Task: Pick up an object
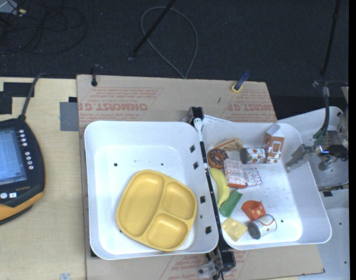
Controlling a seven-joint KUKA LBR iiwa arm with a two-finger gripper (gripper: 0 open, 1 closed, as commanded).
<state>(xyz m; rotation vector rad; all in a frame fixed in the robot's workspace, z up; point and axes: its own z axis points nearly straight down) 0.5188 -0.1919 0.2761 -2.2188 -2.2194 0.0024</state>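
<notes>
The right bin [309,214] holds several small objects: an orange and white carton [274,144], a small can [254,154], a brown ring-shaped piece [217,156], a pink and white packet [235,174], a banana [217,183], a green piece [230,203], a red box [254,209], a yellow block [234,230] and a can lying on its side [263,224]. My gripper [299,157] shows as grey parts over the bin's right rim, away from all of these. Nothing is visible in its grasp.
The left bin [102,156] holds a yellow divided plate [156,209]. A black divider [204,179] runs between the bins. A handheld control pendant [11,165] lies at the far left. Cables trail across the dark floor behind the bench.
</notes>
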